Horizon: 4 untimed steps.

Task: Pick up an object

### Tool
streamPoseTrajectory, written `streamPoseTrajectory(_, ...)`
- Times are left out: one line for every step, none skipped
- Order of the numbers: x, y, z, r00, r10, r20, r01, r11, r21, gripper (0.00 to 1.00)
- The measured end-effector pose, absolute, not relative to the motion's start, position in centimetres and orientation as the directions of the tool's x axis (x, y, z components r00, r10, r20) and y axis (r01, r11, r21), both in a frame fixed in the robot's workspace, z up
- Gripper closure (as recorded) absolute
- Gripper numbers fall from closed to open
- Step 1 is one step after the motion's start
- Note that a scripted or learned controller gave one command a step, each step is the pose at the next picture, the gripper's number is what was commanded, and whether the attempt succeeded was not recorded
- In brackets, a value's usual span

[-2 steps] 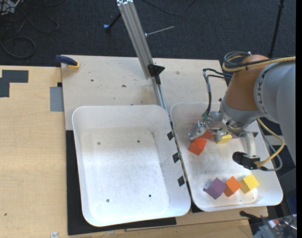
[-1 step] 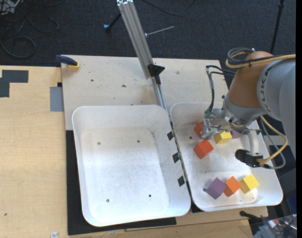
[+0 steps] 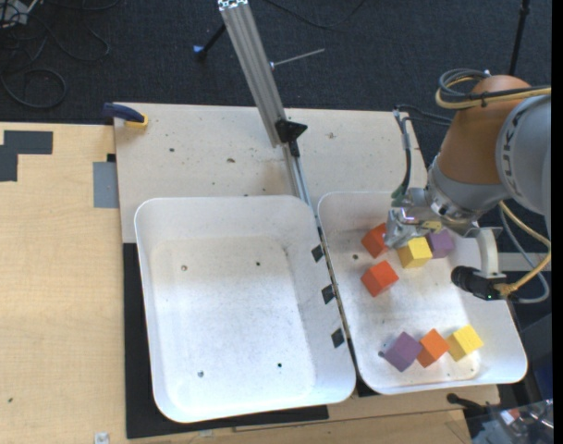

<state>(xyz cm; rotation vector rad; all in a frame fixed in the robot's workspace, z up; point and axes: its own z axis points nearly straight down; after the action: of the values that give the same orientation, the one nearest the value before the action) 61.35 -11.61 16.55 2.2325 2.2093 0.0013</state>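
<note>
Overhead slanted view of a tabletop (image 3: 207,151) carrying two shallow white bins side by side. The KUKA arm (image 3: 489,151), grey with an orange band above the wrist, reaches in from the right and ends above the upper part of the right bin (image 3: 507,363). Its gripper (image 3: 412,222) sits low among a cluster of small cubes; the view does not settle if it is parted or closed, and no cube can be confirmed as held.

Positions relative to the gripper: a yellow cube (image 3: 415,252) lies just below it, touching or nearly so; a purple cube (image 3: 442,242) lies just beside that yellow cube, on its right; a red-orange cube (image 3: 374,240) lies just left of the gripper, partly overlapped by it; a second red-orange cube (image 3: 380,277) lies near, lower and to the left, apart from the others.

Well apart from the gripper, along the near wall of the right bin, three cubes stand in a touching row: a purple cube (image 3: 401,351), an orange cube (image 3: 434,347) and a yellow cube (image 3: 465,341).

The left bin (image 3: 152,239) shows a bare white floor with a few dark specks. A slanted aluminium rail (image 3: 255,67) rises from the tabletop beyond the bins, far from the gripper.
</note>
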Motion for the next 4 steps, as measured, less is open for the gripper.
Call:
streamPoseTrajectory(60.9,-12.2,21.1,0.014,1.000,-0.001,1.000,-0.014,0.003,1.00)
streamPoseTrajectory(61.2,-12.2,25.4,0.000,1.000,-0.001,1.000,0.000,0.003,1.00)
streamPoseTrajectory(60.6,-7.2,25.7,-0.004,1.000,0.002,1.000,0.004,-0.003,1.00)
streamPoseTrajectory(58.8,-2.4,24.0,-0.004,1.000,0.002,1.000,0.004,-0.006,1.00)
